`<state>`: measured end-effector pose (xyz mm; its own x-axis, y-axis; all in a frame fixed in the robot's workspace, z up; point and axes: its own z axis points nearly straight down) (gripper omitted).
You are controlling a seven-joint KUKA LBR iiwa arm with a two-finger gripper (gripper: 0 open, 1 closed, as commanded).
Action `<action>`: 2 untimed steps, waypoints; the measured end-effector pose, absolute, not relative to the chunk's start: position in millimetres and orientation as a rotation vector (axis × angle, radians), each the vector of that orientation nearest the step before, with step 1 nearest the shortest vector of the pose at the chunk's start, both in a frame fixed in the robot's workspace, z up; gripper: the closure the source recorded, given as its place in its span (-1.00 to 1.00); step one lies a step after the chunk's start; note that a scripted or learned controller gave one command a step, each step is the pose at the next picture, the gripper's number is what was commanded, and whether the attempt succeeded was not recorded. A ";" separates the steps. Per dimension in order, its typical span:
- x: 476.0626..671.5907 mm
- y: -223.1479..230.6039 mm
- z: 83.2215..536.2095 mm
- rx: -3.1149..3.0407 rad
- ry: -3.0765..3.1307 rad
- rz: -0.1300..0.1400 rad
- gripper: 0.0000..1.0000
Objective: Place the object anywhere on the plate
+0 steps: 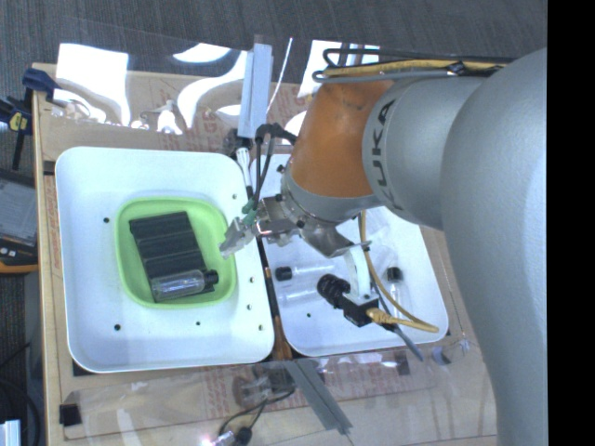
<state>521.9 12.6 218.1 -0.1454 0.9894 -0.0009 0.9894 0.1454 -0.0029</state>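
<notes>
Black and ridged, the block (pixel 167 240) lies on the green plate (pixel 130 277) in the left bin (pixel 84 333), a clear bottle (pixel 181 283) against its near end. The gripper (pixel 237 235) hangs just right, its state unclear.

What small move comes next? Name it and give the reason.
Probably lift the gripper straight up and back toward the right bin. The dark object already lies flat on the green plate in the left bin, and the gripper tip sits at the plate's right rim, apart from the object, so a clean retreat avoids nudging the plate.
</notes>
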 end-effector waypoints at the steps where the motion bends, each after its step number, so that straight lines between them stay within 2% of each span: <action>1: 562.2 -54.0 190.4 -1.995 -2.423 0.004 -1.00; 2: 527.4 -98.6 302.7 -2.148 -2.292 0.000 -1.00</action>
<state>527.4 -98.6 302.7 -0.0649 0.9979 0.0002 0.9979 0.0649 -0.0003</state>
